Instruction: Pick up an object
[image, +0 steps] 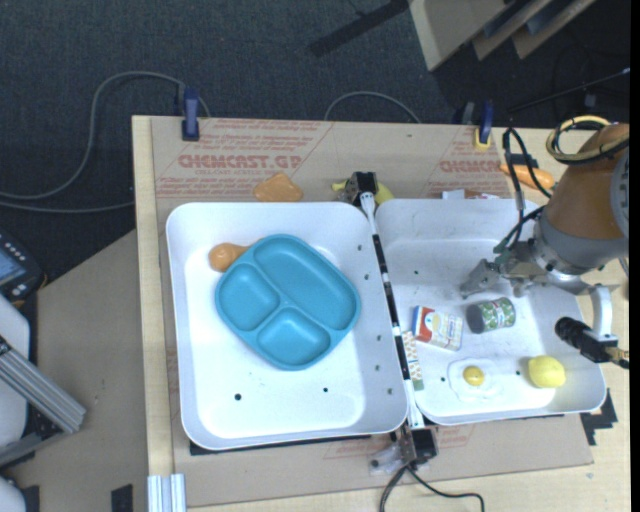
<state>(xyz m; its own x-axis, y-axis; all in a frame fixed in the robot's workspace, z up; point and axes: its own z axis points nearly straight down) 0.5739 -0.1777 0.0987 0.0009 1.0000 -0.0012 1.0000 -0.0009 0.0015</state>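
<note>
I've got the gripper (487, 285) hanging right above the small green can (493, 315) in the right bin (440, 232), fingers spread with nothing between them. Can looks light, rigid, probably slick, so I'd pinch across its round sides.

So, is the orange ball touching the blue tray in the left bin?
Touching. The camera view shows the orange ball pressed against the upper-left edge of the blue tray, no white bin floor visible between them.
</note>
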